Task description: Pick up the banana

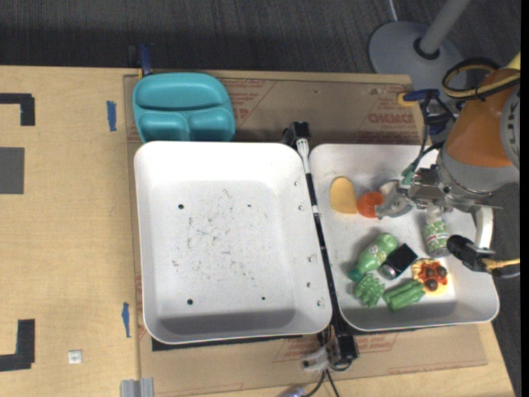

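The banana (342,195) shows as a short yellow piece lying in the upper left part of the right bin (479,308). Just to its right lies a small orange-red item (369,203). My gripper (392,204) hangs low over the bin directly right of that orange-red item, about a hand's width from the banana. The grey wrist and orange band (483,135) rise behind it at the right edge. Nothing can be seen held in the gripper.
Several green toy foods (376,256) (402,294), a black block (401,259), a green-white can (436,235) and a colourful piece (431,275) crowd the right bin's lower half. The left bin (223,304) adjoins it. A teal tray (183,106) sits behind.
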You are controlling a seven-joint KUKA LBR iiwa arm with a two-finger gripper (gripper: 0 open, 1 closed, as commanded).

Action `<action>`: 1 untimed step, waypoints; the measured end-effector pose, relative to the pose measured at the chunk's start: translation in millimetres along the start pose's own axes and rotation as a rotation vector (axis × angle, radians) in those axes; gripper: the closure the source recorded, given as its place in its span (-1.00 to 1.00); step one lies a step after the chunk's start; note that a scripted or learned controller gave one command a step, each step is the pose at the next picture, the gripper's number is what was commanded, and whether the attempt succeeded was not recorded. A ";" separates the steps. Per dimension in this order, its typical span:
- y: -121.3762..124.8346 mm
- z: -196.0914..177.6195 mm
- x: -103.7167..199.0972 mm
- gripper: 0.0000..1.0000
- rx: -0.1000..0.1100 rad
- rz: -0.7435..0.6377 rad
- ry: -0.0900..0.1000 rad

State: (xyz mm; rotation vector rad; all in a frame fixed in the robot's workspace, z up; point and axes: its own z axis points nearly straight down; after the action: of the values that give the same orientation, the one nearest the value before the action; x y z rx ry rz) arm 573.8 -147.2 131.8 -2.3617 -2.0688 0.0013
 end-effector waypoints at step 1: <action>-79.8 45.1 40.2 -1.00 -0.009 0.085 -0.002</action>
State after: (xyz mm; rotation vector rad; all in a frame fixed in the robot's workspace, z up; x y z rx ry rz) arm 499.9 -96.8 86.9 -2.4539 -1.9726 -0.0055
